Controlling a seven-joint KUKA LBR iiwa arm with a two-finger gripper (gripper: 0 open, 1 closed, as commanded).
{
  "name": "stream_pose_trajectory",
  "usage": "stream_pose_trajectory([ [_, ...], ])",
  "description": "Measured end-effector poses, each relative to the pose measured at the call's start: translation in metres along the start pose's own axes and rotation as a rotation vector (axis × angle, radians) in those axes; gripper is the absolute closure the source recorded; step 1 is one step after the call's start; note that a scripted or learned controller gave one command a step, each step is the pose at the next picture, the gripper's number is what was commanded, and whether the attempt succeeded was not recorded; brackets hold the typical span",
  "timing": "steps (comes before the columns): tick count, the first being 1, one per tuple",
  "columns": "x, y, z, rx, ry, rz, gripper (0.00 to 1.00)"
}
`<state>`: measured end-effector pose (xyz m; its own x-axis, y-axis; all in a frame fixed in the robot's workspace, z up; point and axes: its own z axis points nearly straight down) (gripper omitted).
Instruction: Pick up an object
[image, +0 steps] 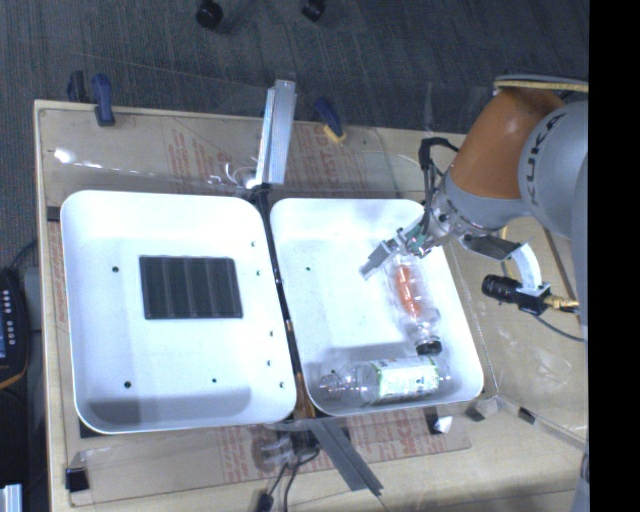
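Observation:
Two clear plastic bottles lie in the right bin. One with orange contents and a black cap lies lengthwise near the bin's right wall. The other, with a white label, lies along the front wall. My gripper is low over the far end of the orange bottle, at or just above it. A dark grey ridged rectangular block lies flat in the middle of the left bin.
A metal bar stands behind the seam between the bins. Blue clamps hold the bench's far edge. A black cylindrical part with a cable hangs off the arm beside the right bin.

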<state>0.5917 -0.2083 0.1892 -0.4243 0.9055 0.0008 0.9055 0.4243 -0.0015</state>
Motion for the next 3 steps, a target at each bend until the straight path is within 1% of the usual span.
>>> stream_pose_trajectory([
  [1, 0.000, 0.000, -0.001, 0.000, -0.001, -0.055, 0.00],
  [2, 0.000, -0.001, -0.014, -0.003, -0.005, -0.097, 0.00],
  [3, -0.004, 0.008, -0.012, -0.005, -0.008, -0.147, 0.00],
])
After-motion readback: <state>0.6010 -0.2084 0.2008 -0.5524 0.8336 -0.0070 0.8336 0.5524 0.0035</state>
